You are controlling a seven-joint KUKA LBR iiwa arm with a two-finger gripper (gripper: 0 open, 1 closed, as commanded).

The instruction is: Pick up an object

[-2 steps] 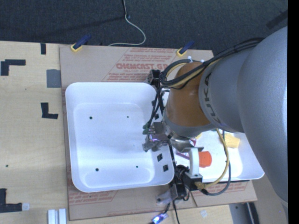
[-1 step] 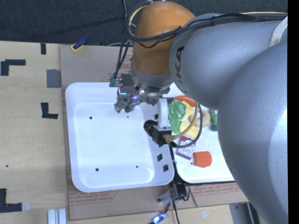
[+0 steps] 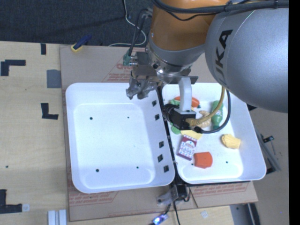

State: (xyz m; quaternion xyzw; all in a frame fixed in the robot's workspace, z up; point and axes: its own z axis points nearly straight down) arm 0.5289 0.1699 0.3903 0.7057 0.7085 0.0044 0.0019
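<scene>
Grey metal arm (image 3: 253, 41) lettered "KA", its dark two-finger gripper (image 3: 139, 92) over the smooth white plastic left bin's (image 3: 112, 172) far rim, grip state unclear; right bin (image 3: 248, 170) holds a small maroon printed packet (image 3: 186, 148), orange-red block (image 3: 203, 160), lumpy yellow piece (image 3: 230, 141).

The arm (image 3: 225, 36) runs off the frame at twelve and three o'clock and covers the right bin's (image 3: 248, 172) far rim and part of its jumbled objects (image 3: 197, 118) — the gripper's (image 3: 140, 90) dark tips are too small to read.
</scene>
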